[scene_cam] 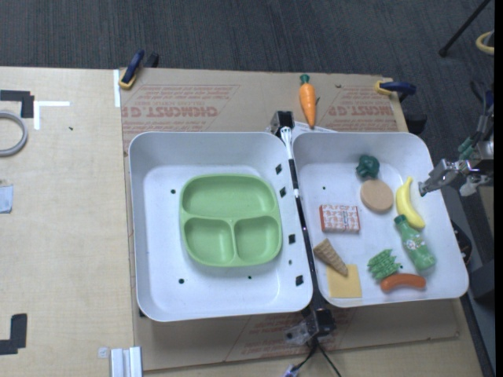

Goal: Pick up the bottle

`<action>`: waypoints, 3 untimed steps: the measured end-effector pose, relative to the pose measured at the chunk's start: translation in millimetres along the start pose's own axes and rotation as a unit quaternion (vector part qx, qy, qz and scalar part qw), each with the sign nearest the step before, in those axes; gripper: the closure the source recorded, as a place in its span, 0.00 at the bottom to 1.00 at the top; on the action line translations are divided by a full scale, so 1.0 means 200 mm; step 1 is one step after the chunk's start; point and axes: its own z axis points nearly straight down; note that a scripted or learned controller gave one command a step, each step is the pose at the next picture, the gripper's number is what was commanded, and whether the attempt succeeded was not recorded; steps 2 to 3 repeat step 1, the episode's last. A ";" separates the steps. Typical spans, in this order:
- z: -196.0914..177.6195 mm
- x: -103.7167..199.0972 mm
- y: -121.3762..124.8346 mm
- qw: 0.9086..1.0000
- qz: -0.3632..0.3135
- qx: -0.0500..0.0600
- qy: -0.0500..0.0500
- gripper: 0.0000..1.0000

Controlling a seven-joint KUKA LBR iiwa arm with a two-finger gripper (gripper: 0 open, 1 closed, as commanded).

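Whether the fingers are apart or together cannot be told; the gripper (437,181) sits at the right bin's (314,151) three o'clock rim, holding nothing. The bottle (414,244), green, lies in that bin at about four o'clock, touching the banana (409,203) above and just beside the sausage (403,282). I judge a good grasp needs a descent straight over the bottle's body, clear of both neighbours. The left bin (149,234) holds a green divided plate (231,220).

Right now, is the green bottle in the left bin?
No, the bottle lies in the right bin, beside the banana.
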 end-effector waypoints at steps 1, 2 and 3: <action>-0.05 0.00 0.00 1.000 -0.001 0.000 -0.001 1.00; -0.05 0.00 0.00 1.000 -0.001 0.000 -0.001 1.00; -0.05 0.00 0.00 1.000 -0.001 0.000 -0.001 1.00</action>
